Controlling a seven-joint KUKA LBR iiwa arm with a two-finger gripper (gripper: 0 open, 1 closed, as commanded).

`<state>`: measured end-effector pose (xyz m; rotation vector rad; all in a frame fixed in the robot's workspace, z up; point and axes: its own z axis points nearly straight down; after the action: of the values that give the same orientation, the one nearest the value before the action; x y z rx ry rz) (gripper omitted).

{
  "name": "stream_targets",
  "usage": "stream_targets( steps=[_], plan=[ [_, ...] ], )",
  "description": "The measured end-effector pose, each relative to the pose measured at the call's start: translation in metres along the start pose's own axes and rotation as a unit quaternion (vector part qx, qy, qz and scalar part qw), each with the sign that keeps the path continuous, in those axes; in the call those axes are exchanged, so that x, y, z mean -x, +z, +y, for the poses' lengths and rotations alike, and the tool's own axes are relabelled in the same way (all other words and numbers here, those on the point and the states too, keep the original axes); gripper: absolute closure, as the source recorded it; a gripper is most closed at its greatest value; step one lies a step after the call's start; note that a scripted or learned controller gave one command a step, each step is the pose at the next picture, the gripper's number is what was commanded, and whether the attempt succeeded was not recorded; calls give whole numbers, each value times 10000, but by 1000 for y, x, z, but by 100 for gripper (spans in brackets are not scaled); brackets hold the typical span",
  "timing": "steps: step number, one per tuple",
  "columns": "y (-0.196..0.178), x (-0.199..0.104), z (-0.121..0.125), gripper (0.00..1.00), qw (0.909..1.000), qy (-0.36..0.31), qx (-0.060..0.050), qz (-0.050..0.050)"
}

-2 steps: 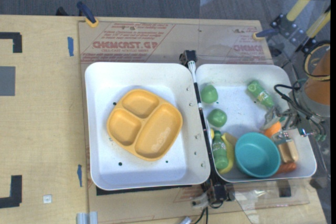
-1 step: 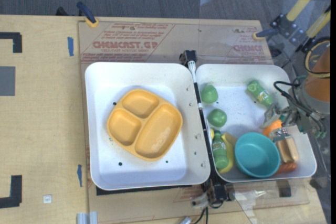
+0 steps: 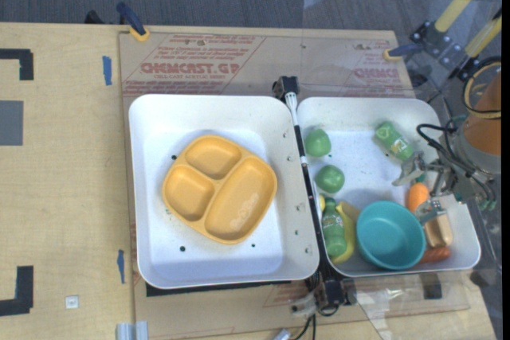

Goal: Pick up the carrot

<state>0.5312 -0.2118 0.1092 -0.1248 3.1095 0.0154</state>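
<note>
At the right side of the frame, inside the right bin (image 3: 362, 114), the claw (image 3: 424, 185) closes on the carrot (image 3: 417, 196), which sits between its fingers just above the teal bowl (image 3: 390, 234). Left of them lie two green apples (image 3: 318, 142).

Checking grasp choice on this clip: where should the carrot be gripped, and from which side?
Grip the carrot across its exposed orange upper body, coming from above. The teal bowl crowds its left, and the gripper already sits over it, so a side approach looks blocked.
</note>
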Motion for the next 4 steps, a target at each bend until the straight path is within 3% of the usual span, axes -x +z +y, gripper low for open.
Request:
stream_targets(
  steps=[1, 2, 3, 4],
  plan=[
    [21, 11, -12, 0, 9996, 280, -43, 99],
    [21, 6, -11, 0, 9910, 1338, -56, 84],
    [21, 6, -11, 0, 9645, 2639, -74, 69],
    [21, 4, 12, 0, 9516, 3072, -99, 65]
  ],
)
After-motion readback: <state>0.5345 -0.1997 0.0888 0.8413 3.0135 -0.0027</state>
